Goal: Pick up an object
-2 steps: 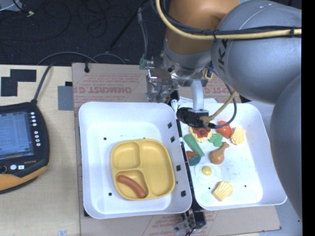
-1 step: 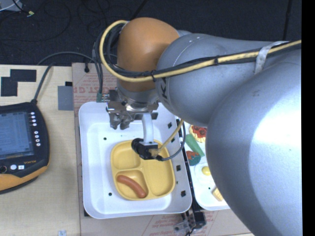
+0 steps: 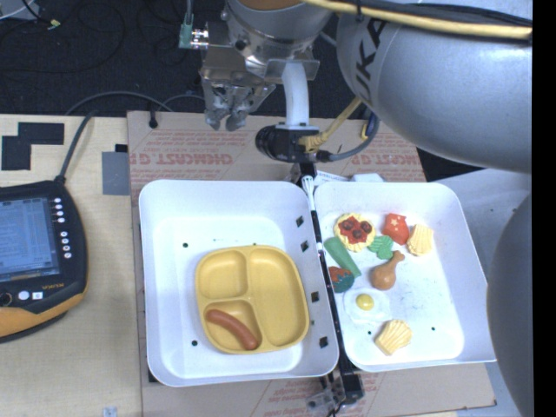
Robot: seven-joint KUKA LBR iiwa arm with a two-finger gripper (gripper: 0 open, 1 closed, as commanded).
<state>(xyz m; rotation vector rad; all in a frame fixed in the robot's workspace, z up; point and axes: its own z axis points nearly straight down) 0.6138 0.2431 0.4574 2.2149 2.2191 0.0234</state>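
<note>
From my seat the gripper (image 3: 229,115) hangs high at twelve o'clock, above the cardboard (image 3: 217,150) beyond the left bin (image 3: 165,207). Its fingers look drawn nearly together, tips just beside each other, and I see nothing between them, so I judge it empty.

Nothing is picked yet, as far as I can tell. Every candidate lies in the bins. In the left bin sits a yellow tray (image 3: 287,294), with a sausage (image 3: 231,327) in its compartment at seven o'clock. The right bin (image 3: 452,320) holds the toy food: a pizza (image 3: 354,230) at eleven o'clock, a strawberry (image 3: 397,227) and a shell (image 3: 420,239) toward one, a green stick (image 3: 341,255) and a drumstick (image 3: 387,270) near the middle, an egg (image 3: 365,303) below them, and a second shell (image 3: 393,336) at six.

What's left, in my view, is the whole job: choose a piece, come down over it, close, lift. The second shell lies apart from the rest and looks the easiest.
</note>
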